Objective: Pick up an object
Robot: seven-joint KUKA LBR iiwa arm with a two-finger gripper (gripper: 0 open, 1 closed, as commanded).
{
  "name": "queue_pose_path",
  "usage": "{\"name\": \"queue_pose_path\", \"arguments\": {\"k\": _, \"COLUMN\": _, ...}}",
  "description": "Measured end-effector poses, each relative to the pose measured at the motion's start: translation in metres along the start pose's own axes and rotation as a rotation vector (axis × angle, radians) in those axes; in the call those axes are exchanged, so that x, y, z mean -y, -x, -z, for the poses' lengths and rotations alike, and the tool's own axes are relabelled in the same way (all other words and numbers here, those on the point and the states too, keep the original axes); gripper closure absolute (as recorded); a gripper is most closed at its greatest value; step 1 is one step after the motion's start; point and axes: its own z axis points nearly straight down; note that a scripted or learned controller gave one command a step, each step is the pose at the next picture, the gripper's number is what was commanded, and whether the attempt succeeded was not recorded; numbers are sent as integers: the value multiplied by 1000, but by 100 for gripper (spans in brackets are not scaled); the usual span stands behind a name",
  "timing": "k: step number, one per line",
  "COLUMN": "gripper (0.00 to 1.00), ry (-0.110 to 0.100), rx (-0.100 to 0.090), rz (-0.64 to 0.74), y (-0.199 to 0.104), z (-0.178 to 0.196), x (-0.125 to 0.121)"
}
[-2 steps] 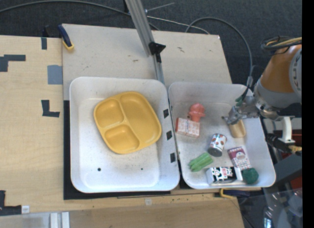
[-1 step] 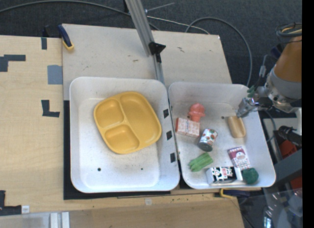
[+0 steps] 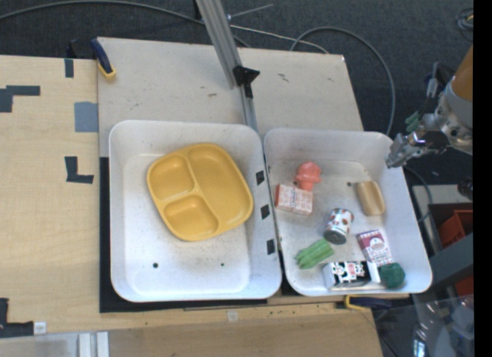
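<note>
Bins sit side by side on the bench, and the left bin (image 3: 131,271) holds a yellow divided plate (image 3: 200,191) lying flat, a little above the bin's middle. The right bin (image 3: 338,141) carries all the small things: a pink toy (image 3: 308,173) near its upper middle, touching a small red-and-white carton (image 3: 294,199) just below it; a tan bread-like piece (image 3: 370,197) toward the right wall; a small tin can (image 3: 337,225) lying tilted near the centre; a red packet (image 3: 373,245) just right of the can; a green leafy toy (image 3: 314,254) lower down; and along the bottom edge a black-and-white carton (image 3: 350,273) with a dark green ball (image 3: 393,275) right beside it. The gripper (image 3: 401,151) hangs at the right bin's upper right corner, above the rim and apart from all the objects, with nothing between its fingers. From where I stand I cannot tell whether it is apart or together. The grey arm (image 3: 460,113) reaches in from the right.
</note>
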Motion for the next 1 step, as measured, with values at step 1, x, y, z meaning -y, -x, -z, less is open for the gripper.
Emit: {"name": "queue_pose_path", "arguments": {"k": 1, "gripper": 100, "ry": -4, "rx": -2, "rz": 0, "y": 0, "z": 30, "x": -1}}
